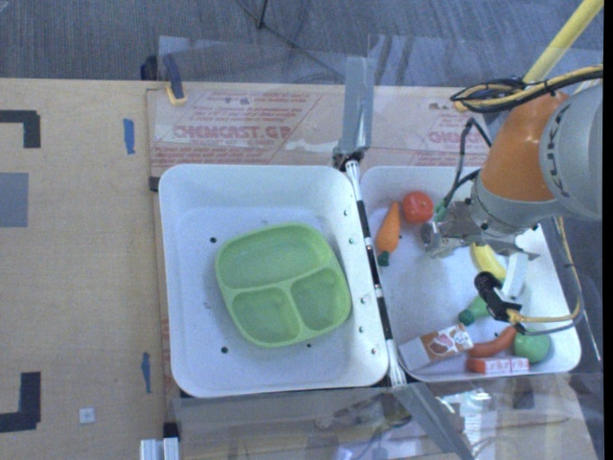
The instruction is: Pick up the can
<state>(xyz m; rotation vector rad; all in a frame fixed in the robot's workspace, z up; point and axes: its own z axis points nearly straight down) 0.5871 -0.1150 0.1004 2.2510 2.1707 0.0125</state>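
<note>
Arm hangs over the right bin, gripper beside the tomato; open or closed, can't tell. Can looks like the labelled item lying at the bin's 7 o'clock, 6 o'clock from the gripper. Likely light, stiff, slick, rolls. Pinch across its round sides, mid-length.

Glossy green plastic tray in smooth white bin; matt wood bench.

Colours in the two white bins

Green divided plate left; orange carrot, red tomato, yellow banana right
</note>
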